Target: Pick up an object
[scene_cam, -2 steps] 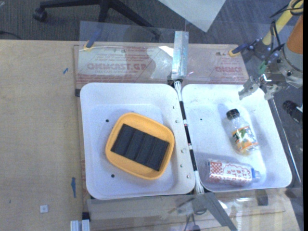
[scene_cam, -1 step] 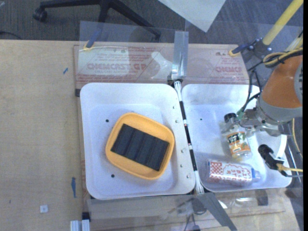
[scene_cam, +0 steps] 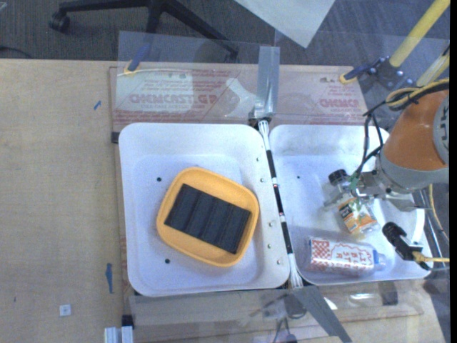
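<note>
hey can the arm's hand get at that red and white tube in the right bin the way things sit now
Probably yes. The red and white tube lies flat near the front wall of the right bin with nothing on top of it. The hand is close behind it, over a small orange bottle.

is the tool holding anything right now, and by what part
Cannot be told: the tool sits low in the right bin right above a small orange-labelled bottle.

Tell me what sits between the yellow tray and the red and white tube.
In the camera view, the bins' touching rims run between the yellow tray and the tube; otherwise bare white floor.
</note>
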`<state>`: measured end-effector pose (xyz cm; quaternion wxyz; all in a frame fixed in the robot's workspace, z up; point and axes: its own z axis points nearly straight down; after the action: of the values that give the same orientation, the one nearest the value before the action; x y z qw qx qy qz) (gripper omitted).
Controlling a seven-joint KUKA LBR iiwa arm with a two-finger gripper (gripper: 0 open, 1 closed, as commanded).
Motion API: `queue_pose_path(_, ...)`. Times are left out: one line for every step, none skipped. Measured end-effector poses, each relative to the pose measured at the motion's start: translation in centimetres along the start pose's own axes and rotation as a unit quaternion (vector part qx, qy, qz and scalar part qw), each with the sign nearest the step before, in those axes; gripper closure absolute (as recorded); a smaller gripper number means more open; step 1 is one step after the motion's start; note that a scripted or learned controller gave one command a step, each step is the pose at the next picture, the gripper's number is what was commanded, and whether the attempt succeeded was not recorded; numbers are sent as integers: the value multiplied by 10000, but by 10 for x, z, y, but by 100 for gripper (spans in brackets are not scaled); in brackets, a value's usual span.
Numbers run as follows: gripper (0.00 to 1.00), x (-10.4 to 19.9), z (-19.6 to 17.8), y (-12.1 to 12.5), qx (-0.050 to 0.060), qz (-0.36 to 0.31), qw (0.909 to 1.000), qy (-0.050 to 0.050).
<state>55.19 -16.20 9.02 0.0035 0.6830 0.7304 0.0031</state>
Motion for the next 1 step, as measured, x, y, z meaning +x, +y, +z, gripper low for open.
queue_pose_path(0,-10,1,54,22,854,9963,-11)
